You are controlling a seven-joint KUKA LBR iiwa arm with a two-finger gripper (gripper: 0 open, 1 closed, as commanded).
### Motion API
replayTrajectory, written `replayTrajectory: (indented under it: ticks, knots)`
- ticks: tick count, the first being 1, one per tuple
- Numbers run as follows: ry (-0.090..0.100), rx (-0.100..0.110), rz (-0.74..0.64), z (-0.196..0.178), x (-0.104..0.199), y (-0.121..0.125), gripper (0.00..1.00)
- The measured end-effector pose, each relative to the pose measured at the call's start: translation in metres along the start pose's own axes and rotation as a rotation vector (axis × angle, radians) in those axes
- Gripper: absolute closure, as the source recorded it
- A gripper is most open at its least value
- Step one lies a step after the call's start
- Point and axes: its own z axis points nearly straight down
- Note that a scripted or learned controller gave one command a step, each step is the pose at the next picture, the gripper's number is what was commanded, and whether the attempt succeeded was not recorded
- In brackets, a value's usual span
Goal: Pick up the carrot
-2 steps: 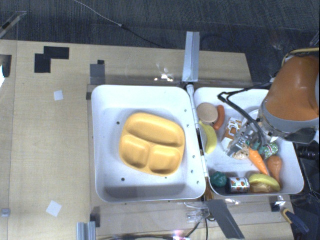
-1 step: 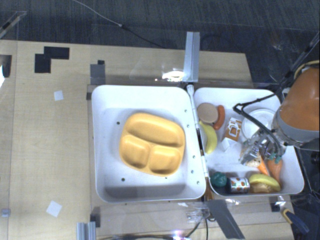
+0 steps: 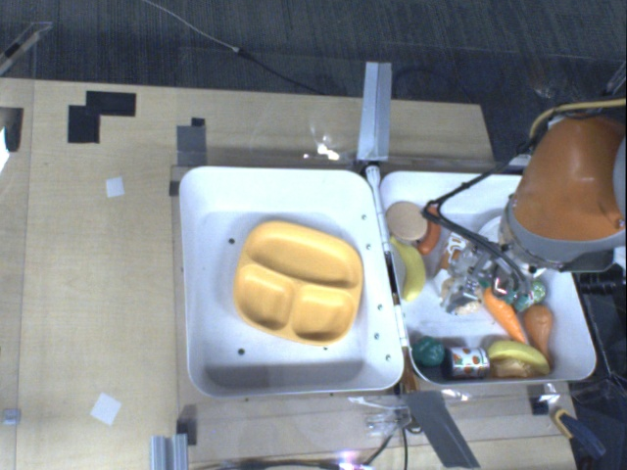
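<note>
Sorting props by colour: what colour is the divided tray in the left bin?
Yellow, seen in the camera view: the tray lies in the left bin.

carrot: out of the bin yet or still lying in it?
Still in. The carrot lies slanted on the floor of the right bin, next to the hand and near a banana. Whether the hand grips it: cannot tell.

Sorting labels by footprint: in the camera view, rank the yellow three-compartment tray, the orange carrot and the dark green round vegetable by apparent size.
1. Yellow three-compartment tray, by far the largest.
2. Orange carrot.
3. Dark green round vegetable, the smallest, though not far below the carrot.
</note>
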Motion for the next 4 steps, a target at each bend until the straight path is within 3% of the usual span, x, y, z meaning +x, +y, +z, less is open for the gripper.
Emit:
replayTrajectory:
  ticks: [1,2,3,4]
  knots:
    - [-0.003,0.001,-0.218,-0.014,-0.035,-0.045,1.00]
    - [-0.007,0.000,-0.330,0.083,-0.003,-0.057,1.00]
    - [-0.006,-0.003,-0.307,-0.003,0.015,0.023,1.00]
    - [-0.009,0.002,-0.411,0.080,-0.005,-0.063,1.00]
